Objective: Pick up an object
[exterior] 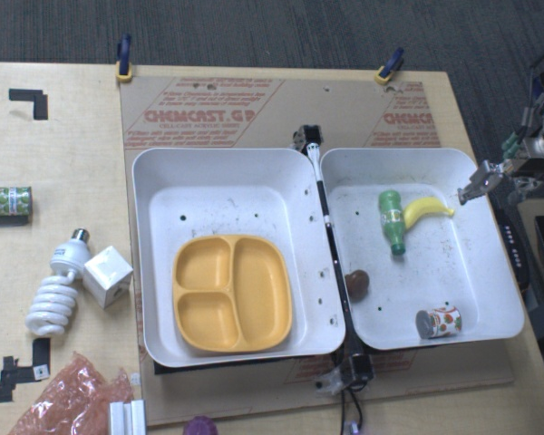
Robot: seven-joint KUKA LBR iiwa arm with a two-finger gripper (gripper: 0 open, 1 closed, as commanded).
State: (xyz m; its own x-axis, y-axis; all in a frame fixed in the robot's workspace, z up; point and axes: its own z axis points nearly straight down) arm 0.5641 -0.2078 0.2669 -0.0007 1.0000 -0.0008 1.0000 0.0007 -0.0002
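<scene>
1. A pale wooden bench (63,152) carries a brown printed board (208,111), held by 2 blue-and-yellow clamps (124,59) at its far edge; dark grey carpet (254,12) lies beyond.
2. 2 white bins sit side by side: the left bin (154,188) holds a yellow divided plate (233,293).
3. The right bin (476,279) holds a green bottle (393,222) touching a banana (424,211), a brown ball (357,284) and a small can (438,322).
4. The gripper (479,184) hovers at the right bin's far right rim; I cannot tell its state.
5. A spiral bulb (56,290) lies on the bench.

Right bin (490,270) contains green bottle (392,222) touching banana (425,211), brown ball (357,284), small can (438,322); gripper (479,182) at its rim.
</scene>
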